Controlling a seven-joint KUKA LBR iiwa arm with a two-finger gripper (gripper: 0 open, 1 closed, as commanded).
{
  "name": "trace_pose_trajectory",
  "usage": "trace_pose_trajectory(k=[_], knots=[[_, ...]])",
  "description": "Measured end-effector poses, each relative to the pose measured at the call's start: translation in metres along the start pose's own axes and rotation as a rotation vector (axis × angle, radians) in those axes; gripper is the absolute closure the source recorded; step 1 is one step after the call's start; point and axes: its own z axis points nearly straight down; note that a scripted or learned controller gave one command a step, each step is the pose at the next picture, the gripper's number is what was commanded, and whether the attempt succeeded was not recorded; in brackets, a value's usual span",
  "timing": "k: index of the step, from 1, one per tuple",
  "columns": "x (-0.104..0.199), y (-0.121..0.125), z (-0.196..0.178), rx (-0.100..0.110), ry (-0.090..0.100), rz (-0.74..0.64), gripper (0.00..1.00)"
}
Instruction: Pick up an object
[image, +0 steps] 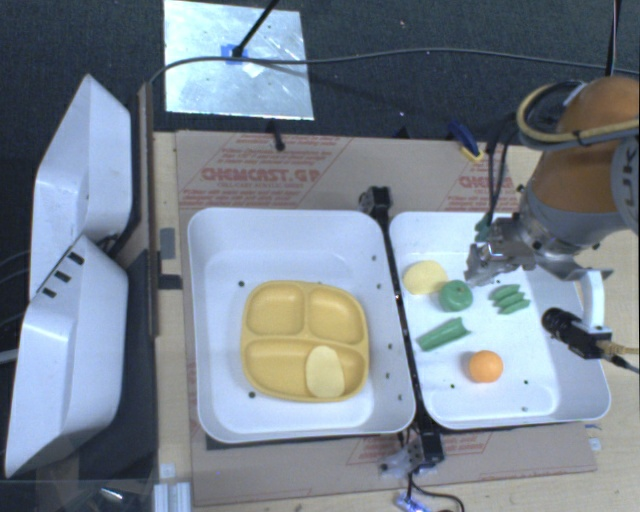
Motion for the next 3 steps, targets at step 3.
trace_pose_trajectory(k=[3], knots=[[0.148,0.055,0.009,-0.001,0.000,0.001,1.00]])
